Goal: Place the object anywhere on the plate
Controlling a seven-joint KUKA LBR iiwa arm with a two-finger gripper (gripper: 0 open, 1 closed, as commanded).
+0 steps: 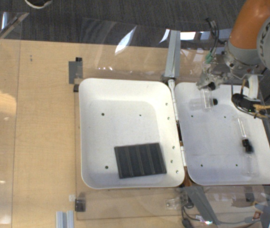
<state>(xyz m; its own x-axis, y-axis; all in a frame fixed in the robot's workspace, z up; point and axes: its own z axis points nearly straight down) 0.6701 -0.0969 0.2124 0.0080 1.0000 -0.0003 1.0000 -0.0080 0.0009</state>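
A dark grey ribbed plate (140, 160) lies flat in the front part of the left bin (92, 127). In the right bin (215, 146), near its right wall, lies a slim pen-like object (245, 137) with a clear body and a black end. My gripper (207, 98) hangs over the back left corner of the right bin, well apart from the pen-like object and from the plate. Nothing shows held in it.
The two bins touch along a central rim (177, 132). A grey metal post (172, 56) stands behind that seam. The arm's orange band (251, 18) and wrist reach in over the right bin's back right.
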